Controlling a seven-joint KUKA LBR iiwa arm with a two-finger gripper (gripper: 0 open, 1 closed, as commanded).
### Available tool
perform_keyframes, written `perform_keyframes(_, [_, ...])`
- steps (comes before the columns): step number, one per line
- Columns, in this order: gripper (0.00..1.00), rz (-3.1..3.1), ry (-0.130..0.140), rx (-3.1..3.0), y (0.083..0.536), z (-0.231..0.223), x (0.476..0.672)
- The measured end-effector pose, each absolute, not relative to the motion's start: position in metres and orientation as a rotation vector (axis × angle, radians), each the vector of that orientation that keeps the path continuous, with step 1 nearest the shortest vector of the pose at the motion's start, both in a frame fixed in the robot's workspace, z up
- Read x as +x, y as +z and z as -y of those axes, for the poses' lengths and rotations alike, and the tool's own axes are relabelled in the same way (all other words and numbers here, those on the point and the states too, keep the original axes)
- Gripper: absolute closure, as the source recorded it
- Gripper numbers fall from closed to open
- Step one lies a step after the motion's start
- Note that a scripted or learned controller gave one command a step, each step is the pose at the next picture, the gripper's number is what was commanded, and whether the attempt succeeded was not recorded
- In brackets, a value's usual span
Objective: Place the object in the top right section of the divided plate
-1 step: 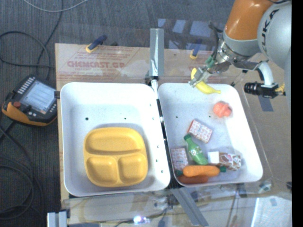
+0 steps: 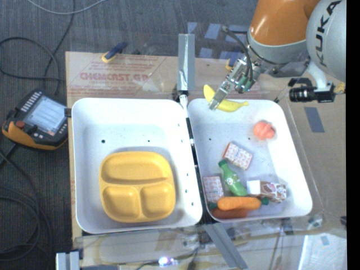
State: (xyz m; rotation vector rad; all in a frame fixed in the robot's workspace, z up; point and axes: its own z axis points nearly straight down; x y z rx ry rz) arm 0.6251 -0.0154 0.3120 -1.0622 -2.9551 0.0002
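1. Left bin [image 2: 90, 122]: a shallow white tray that holds the yellow divided plate [image 2: 136, 185], which has one long section toward the far side and two smaller ones toward the near side. All three sections look bare.
2. Right bin [image 2: 292, 151]: contains a patterned packet [image 2: 238, 156], a green bottle [image 2: 232, 179], a carrot [image 2: 238, 203], a pink round item [image 2: 264, 130] and other small toy foods clustered at the near edge.
3. Banana [image 2: 229, 104]: the likely task object, lying at the far rim of the right bin, partly under the gripper.
4. Gripper [image 2: 215, 104]: tilted down to the banana's left end; whether the fingers are spread or closed on the fruit cannot be told at this scale.
5. Handling, as a judgement: the banana looks like a light, stiff, smooth plastic toy. Its curve invites slipping, so a pinch across the thick middle would be safer than one at a tapered tip.
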Motion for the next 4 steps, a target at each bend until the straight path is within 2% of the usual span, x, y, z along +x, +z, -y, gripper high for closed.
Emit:
perform_keyframes(1, [1.0, 3.077, 0.0, -0.613, 0.237, -0.054, 0.555])
perform_keyframes(2, [1.0, 3.075, 0.002, -0.612, 0.173, -0.138, 0.492])
perform_keyframes(3, [1.0, 2.994, -0.019, -1.015, 0.121, -0.16, 0.494])
perform_keyframes(4, [1.0, 2.978, -0.025, -1.034, 0.113, -0.167, 0.528])
